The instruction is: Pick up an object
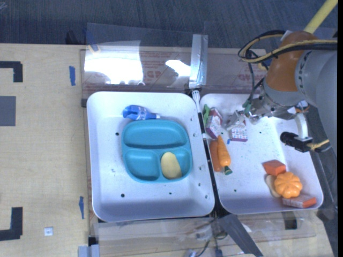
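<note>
Reaching into the right bin, the gripper sits low at the far left corner; we cannot tell its jaw state, and we see nothing between them. We judge the step as approach, no pick yet. Next move calls for closing on one item and lifting. Just beside it: one packet. Nearer: one carrot, one pumpkin, one orange block. Left bin: one tray, one yellow lump, one blue toy.
</note>
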Tool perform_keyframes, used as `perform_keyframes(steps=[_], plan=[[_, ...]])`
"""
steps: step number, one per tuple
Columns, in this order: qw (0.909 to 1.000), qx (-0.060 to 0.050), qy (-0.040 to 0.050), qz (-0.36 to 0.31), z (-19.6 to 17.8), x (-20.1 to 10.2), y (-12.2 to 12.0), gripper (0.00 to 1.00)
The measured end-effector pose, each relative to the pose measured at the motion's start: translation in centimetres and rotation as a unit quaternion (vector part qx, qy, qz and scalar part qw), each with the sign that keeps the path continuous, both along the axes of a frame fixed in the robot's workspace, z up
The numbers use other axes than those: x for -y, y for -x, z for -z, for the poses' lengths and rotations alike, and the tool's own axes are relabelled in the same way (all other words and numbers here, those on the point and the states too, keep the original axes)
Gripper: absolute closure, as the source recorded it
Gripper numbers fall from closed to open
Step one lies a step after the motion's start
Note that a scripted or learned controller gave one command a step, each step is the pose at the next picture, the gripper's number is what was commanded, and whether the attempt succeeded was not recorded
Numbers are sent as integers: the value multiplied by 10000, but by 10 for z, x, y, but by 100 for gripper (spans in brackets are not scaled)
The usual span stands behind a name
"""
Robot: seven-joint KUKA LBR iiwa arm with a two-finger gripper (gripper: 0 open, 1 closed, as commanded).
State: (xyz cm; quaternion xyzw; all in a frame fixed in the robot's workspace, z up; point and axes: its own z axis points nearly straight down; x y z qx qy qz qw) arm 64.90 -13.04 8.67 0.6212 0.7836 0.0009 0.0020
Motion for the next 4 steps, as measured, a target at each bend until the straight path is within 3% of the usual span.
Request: perform_keyframes(steps=[1,2,3,4], plan=[[10000,28,12,-19,-12,-1,-2,100],[9998,38,-9,-172,-104,-70,-21,100],[9999,20,5,-170,-110,-69,-20,100],[9999,-32,-15,96,-98,-144,-17,100]])
